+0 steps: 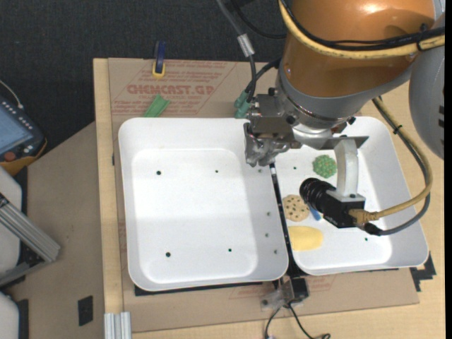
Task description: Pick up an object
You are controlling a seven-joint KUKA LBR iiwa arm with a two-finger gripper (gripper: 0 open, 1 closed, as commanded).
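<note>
Cookie [294, 205], yellow piece [307, 239] and green ball [324, 165] lie in the right bin [383, 171], toward its 9 o'clock side. The end effector [261, 154] hangs at 11 o'clock of the cookie, probably to reach them; open or closed, I cannot tell.

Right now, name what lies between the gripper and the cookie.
Nothing: from the gripper to the cookie, the camera view shows bare bin floor.

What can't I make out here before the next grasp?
All in the camera view:
- Back of the right bin: hidden under the arm.
- The blue thing beside the cookie: too small to name, partly covered by the robot.
- Whether the gripper touches anything: blurred and dark there.
</note>
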